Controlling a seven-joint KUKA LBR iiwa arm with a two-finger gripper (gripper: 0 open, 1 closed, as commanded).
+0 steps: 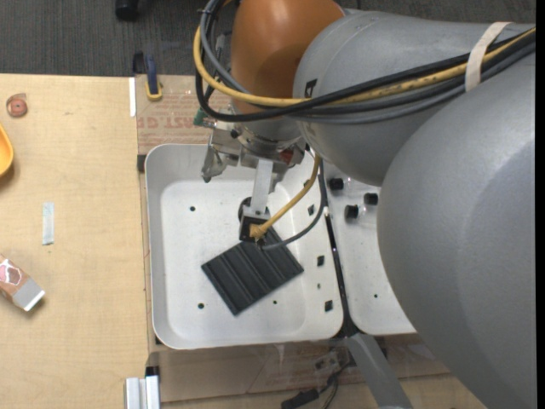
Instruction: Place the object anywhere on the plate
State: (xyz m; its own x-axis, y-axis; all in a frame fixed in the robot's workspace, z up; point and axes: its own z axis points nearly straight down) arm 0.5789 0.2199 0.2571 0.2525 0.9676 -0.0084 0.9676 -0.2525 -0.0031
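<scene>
A dark grey ribbed rectangular plate (252, 275) lies flat and turned at an angle in the middle of the left white bin (170, 313). My gripper (243, 156) hangs over the back of this bin, just beyond the plate's far corner, under the orange wrist band. The bulky grey arm covers it from above. I see no loose object in the gripper or on the plate.
The right bin (370, 301) is mostly hidden under the arm. On the wooden bench to the left lie a pale strip (48, 224), a pink-and-white block (19, 285), a small round disc (15, 105) and an orange thing (3, 156) at the edge.
</scene>
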